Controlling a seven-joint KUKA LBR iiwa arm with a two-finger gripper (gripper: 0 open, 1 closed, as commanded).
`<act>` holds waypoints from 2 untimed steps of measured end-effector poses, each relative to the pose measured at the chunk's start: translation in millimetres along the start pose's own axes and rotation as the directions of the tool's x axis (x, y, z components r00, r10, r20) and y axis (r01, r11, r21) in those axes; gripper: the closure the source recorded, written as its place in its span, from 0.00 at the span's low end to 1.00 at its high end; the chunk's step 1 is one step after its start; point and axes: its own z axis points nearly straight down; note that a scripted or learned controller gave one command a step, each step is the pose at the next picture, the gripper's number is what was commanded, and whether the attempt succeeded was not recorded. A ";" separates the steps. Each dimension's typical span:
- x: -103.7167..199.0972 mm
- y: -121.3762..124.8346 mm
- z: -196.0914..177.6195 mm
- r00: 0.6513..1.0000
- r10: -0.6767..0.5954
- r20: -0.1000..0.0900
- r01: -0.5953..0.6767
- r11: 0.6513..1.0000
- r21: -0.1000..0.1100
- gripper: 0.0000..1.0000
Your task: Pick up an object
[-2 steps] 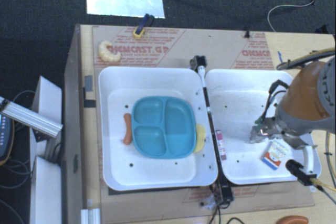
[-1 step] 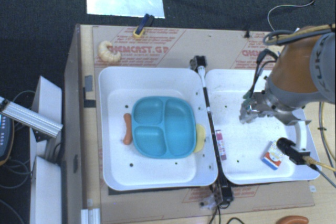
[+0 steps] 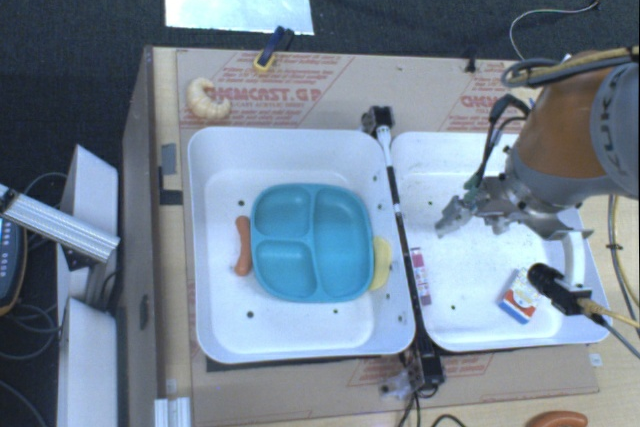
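**Mia:** Where is the thing to pick up?

**Ben:** A small carton (image 3: 519, 301), white with red and blue, lies in the right bin (image 3: 470, 335). It is below the gripper (image 3: 452, 215) and off to its right, near the bin's front right corner. They do not touch.

**Mia:** Is the gripper holding anything?

**Ben:** No. Its tips point left over bare white floor with nothing between them. I cannot tell how wide it is open; the tips are too small and blurry.

**Mia:** Is there room around it?

**Ben:** Yes. The floor under it and in front of it is bare. The wall between the bins is a little way to its left.

**Mia:** What is past that wall?

**Ben:** The left bin (image 3: 215, 315) has a blue plate (image 3: 310, 242) with sections. A yellow thing (image 3: 382, 262) pokes out at the plate's near edge, and an orange sausage (image 3: 242, 245) lies on its far side.
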 end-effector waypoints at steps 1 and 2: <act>-34.0 78.2 0.9 1.000 -0.001 0.001 0.001 1.000 0.000 0.00; -57.3 80.7 100.5 1.000 0.001 0.001 -0.001 1.000 0.001 0.00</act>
